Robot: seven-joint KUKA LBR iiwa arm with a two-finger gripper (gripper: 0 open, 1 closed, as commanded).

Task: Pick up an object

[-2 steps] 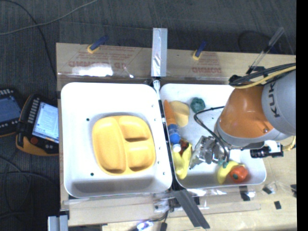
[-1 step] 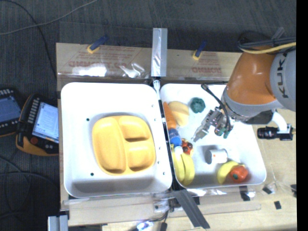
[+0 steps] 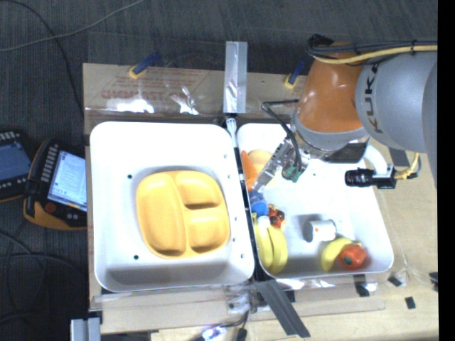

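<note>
The gripper is hanging over the upper left part of the right bin, its slim metal fingers slanting down and to the left toward the divider between the two bins. Whether anything is caught between them, or how far apart they are standing, cannot be told from this angle. Behind the gripper, the arm is reaching in over the right bin's far corner, its orange band sitting just above the wrist and a grey link filling the space beyond it.

Just beside the gripper, against the right bin's left wall, an orange object is lying partly under the tool. Nearer the right bin's front, a small blue object and a small dark red and orange piece are resting close together. A yellow banana is lying in the right bin's front left corner. A small white cylinder is sitting near the right bin's middle, and a yellow fruit is touching a red-orange one toward its front right corner.

To the left of the right bin, the left bin is holding a yellow divided tray. Further left, off the bench, a handheld control pendant is lying on the dark floor.
</note>
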